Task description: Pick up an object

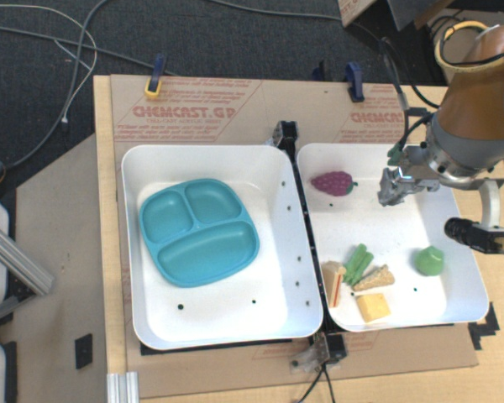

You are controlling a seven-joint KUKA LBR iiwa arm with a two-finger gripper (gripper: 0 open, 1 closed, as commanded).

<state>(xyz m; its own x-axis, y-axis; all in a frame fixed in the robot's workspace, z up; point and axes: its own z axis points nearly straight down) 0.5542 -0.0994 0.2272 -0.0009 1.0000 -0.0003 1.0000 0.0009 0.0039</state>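
Observation:
The right bin (454, 313) holds a purple bunch of grapes (333, 183) near its far left, a green piece (358, 262) and a wedge-shaped sandwich piece (375, 279) near the front, a yellow cheese block (373, 307) and a small green round object (429, 260) at the right. My gripper (391, 190) hangs over the far part of this bin, to the right of the grapes, pointing down. Nothing shows between its fingers.
The left bin (151, 309) holds a teal divided plate (200, 230). A black clip (285, 133) sits at the far end of the divider between the bins. Blue clamps (157, 72) hold the cardboard base. Cables run across the dark floor behind.

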